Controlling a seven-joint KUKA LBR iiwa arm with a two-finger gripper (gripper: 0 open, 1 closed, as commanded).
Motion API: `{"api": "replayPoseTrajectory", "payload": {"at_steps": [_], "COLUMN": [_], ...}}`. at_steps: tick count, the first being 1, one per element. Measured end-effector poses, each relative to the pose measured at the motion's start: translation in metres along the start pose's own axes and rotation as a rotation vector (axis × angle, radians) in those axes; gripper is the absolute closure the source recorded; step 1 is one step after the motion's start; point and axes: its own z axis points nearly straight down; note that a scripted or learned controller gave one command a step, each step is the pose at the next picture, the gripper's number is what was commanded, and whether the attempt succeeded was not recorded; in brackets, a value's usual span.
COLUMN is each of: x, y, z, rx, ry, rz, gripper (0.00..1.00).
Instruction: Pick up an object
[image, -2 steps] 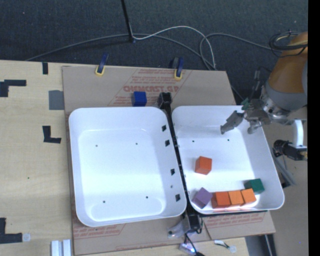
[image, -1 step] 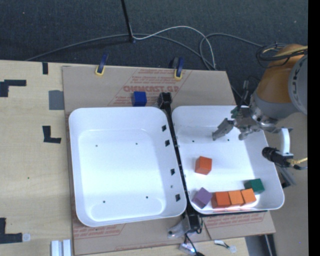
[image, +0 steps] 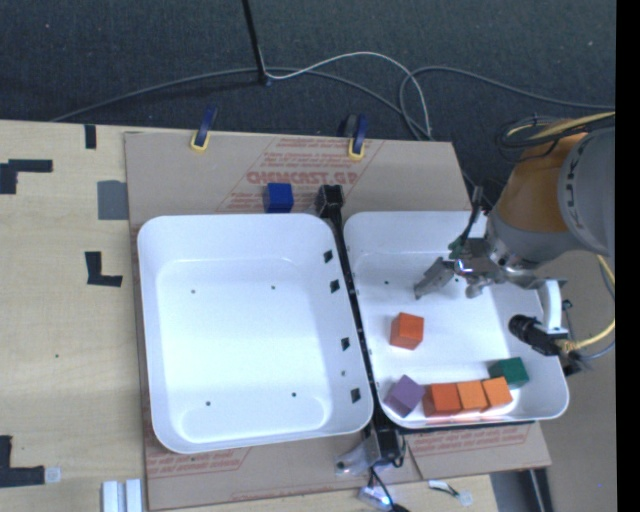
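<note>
The gripper (image: 452, 279) hung over the upper part of the right bin (image: 420, 232), its fingers spread apart and grasping nothing. Below it, near frame centre-right, lay an orange cube (image: 406, 330). Along the bin's lower edge sat a purple block (image: 404, 395), two orange blocks (image: 468, 397) and a green block (image: 511, 372).

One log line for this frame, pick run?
stage: pre-grasp | gripper: open, above right bin, holding nothing | nearest: orange cube | others: purple block, green block
</note>
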Motion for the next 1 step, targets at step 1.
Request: {"api": "replayPoseTrajectory", "payload": {"at_steps": [1], "x": [0.0000], "y": [0.0008], "z": [-0.0122], "rx": [-0.003], "ry": [-0.001], "rz": [-0.001], "gripper": [1.00]}}
